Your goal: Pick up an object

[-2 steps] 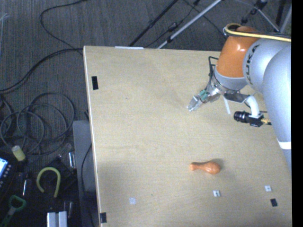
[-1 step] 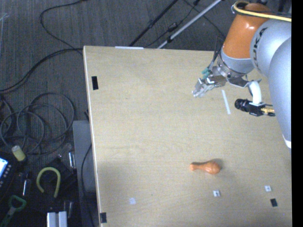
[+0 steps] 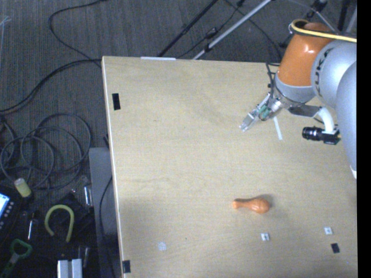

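1. While the grey arm with its orange band point(image 3: 301, 62) reaches in from the right, its two-finger gripper point(image 3: 261, 118) hangs over the far right part of the pale wooden bench top point(image 3: 174, 155), with nothing between its fingers.
2. One thin finger point(image 3: 250, 121) slants left and another points down toward the near side, so they look spread apart.
3. The small orange pear-shaped object point(image 3: 253, 205), narrow end to the left, lies flat on the bench, nearer the camera than the gripper and well apart from it.
4. I judge this the approach step: no grasp has begun.
5. The next move calls for carrying the gripper toward the near side until it stands over the object's thick end, turning the fingers across its narrow width, then lowering.
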`<state>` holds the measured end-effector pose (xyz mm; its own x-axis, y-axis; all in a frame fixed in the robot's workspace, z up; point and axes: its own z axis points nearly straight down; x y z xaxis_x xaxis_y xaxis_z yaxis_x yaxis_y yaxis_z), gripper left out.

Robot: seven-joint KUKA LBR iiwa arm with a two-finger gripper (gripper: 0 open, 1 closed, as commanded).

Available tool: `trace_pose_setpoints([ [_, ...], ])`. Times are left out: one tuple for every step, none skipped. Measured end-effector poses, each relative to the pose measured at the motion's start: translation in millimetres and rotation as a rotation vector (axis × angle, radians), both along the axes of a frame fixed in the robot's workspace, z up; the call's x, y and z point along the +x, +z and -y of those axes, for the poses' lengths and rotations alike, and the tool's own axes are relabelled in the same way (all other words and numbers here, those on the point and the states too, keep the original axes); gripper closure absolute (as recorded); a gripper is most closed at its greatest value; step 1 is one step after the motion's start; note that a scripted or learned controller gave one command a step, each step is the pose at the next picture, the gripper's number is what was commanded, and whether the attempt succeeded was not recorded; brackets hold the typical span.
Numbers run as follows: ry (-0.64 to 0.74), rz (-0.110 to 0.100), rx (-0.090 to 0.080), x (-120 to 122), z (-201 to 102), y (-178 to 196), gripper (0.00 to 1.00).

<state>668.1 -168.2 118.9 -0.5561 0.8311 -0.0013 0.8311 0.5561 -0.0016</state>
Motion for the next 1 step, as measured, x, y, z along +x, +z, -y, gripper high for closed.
trace_pose_setpoints([
  [-0.047, 0.003, 0.002, 1.0, -34.5, 60.7, 1.00],
])
